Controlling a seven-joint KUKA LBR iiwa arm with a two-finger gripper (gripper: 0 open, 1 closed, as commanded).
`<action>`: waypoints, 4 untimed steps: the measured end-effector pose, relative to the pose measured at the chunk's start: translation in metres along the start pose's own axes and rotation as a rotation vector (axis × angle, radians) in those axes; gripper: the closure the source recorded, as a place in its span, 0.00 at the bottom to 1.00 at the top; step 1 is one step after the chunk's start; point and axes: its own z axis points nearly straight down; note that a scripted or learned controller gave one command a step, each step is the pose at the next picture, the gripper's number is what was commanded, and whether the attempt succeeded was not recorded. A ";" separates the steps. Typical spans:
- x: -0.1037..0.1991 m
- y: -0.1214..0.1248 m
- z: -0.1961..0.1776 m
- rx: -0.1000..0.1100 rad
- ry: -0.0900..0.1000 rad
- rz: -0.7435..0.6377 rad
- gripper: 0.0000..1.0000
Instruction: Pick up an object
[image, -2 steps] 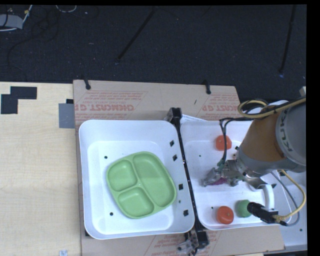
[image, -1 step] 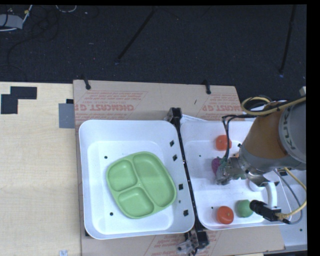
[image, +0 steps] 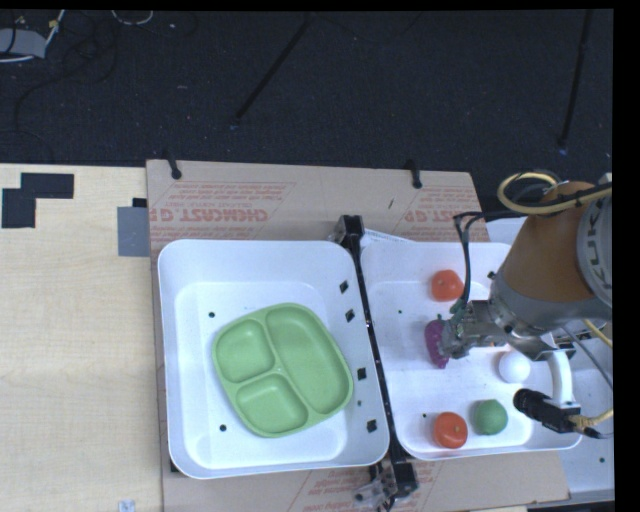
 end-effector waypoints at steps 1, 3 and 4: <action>-0.003 0.003 -0.063 -0.003 -0.001 0.001 1.00; 0.047 0.029 -0.067 0.002 0.002 -0.004 1.00; 0.096 0.042 -0.077 0.003 0.001 -0.003 1.00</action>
